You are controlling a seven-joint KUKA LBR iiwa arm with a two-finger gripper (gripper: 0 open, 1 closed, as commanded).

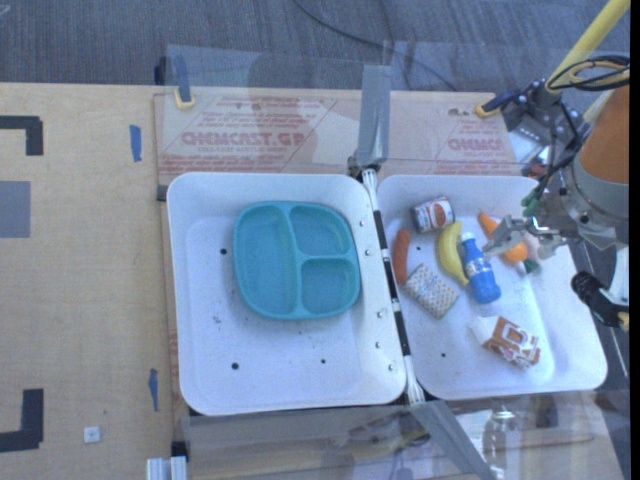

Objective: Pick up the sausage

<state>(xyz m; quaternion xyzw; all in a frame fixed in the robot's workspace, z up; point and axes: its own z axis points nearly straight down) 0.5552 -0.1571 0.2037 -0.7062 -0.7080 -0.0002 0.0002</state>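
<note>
The sausage (400, 255), a reddish-orange link, lies lengthwise at the left edge of the right bin (570, 368), close to the divider. My gripper (524, 232) hovers over the right part of that bin, above an orange carrot-like piece (492, 226). It is well to the right of the sausage. A banana (450, 251) and a blue bottle (481, 275) lie between the two.
A small red-and-white can (432, 214) sits behind the sausage and a patterned packet (431, 291) just in front of it. A snack pack (512, 341) lies at the front right. The left bin (200, 368) holds a teal divided plate (296, 259).
</note>
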